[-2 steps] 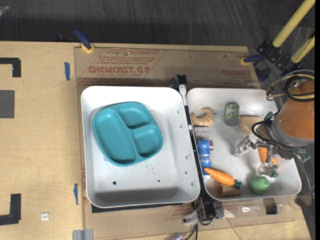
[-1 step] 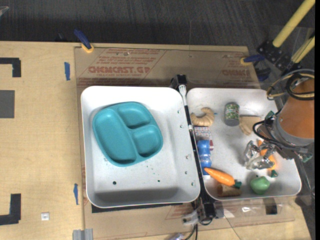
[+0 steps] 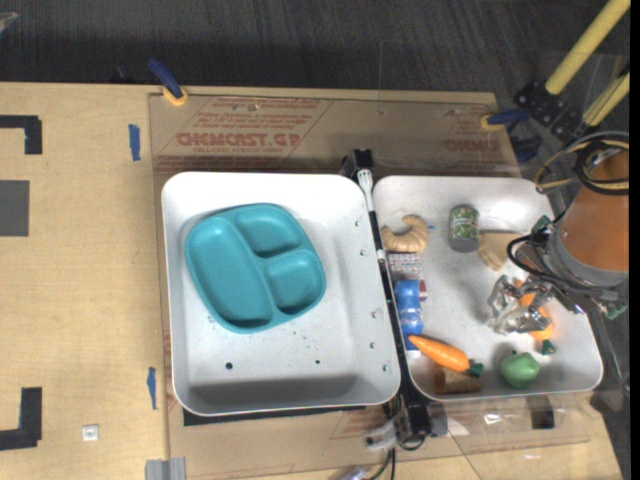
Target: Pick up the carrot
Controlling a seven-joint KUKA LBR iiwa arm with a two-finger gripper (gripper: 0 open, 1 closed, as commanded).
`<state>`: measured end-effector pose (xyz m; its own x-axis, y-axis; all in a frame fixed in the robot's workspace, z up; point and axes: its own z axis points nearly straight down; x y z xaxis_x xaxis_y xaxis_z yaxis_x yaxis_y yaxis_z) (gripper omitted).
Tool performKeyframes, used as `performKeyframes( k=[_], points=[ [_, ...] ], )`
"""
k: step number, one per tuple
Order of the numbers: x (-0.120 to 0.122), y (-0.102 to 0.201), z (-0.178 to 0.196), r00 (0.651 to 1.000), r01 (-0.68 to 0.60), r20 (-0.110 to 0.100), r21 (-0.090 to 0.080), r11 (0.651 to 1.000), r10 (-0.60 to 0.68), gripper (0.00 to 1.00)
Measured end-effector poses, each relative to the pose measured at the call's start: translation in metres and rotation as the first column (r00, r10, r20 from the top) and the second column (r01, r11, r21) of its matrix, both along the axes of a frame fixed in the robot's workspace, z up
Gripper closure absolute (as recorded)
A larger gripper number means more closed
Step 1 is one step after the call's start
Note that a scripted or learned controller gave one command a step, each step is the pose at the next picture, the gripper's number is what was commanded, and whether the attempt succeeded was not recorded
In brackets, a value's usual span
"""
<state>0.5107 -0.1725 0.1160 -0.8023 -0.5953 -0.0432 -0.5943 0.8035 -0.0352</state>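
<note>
The carrot (image 3: 440, 352), orange with a green stalk end, lies flat near the front left of the right bin (image 3: 575, 368), its tip pointing left. My gripper (image 3: 517, 304) is low in the same bin, to the right of the carrot and a little further back, apart from it. The metal of the gripper blends with small orange bits around it, so its state is unclear. The arm's orange band (image 3: 600, 223) rises above it at the right edge.
A green round fruit (image 3: 519, 368) sits just right of the carrot, a brown piece (image 3: 455, 381) in front of it. A blue bottle (image 3: 407, 305), croissant (image 3: 405, 234), green can (image 3: 463, 223) and beige item (image 3: 492, 251) share that bin. The left bin (image 3: 190, 368) holds a teal divided plate (image 3: 255, 265).
</note>
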Motion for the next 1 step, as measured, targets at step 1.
performKeyframes(
  k=[1],
  points=[
    [-0.0003, 0.0, -0.0004, 1.0, 0.0, -0.001, 0.0, 1.0, 0.0, 0.0]
  ],
)
